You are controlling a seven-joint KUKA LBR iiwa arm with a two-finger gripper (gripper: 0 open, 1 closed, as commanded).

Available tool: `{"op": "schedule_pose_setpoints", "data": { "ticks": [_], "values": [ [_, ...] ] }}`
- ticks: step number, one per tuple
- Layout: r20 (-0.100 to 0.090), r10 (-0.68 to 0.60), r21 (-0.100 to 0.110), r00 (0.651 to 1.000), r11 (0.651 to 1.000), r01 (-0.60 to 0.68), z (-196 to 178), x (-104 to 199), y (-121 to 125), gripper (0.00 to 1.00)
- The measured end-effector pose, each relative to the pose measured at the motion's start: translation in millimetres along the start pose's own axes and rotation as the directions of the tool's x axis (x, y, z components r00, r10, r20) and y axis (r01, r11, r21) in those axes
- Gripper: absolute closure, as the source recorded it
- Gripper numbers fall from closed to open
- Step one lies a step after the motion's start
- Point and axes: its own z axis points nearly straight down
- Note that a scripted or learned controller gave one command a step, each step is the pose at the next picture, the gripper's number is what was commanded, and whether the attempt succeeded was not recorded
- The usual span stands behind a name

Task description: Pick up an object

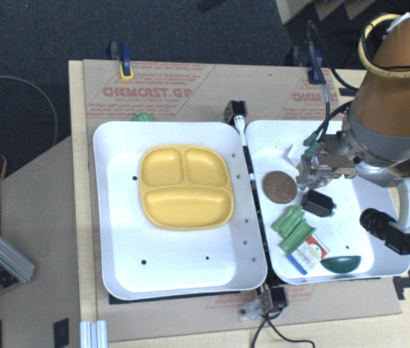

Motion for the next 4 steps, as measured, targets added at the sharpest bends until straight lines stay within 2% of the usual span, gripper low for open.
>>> {"op": "schedule_pose_setpoints", "data": {
  "ticks": [1,2,3,4],
  "values": [
    [-0.002,-0.006,0.007,1.0,1.0,0.006,-54,54,1,1.0],
    [0.004,0.009,0.008,1.0,1.0,-0.009,-84,-33,0,1.0],
    [0.002,0.003,0.009,1.0,1.0,-0.003,-107,-49,1,1.0],
    [0.003,0.005,0.012,1.0,1.0,-0.005,-104,-88,0,1.0]
  ]
}}
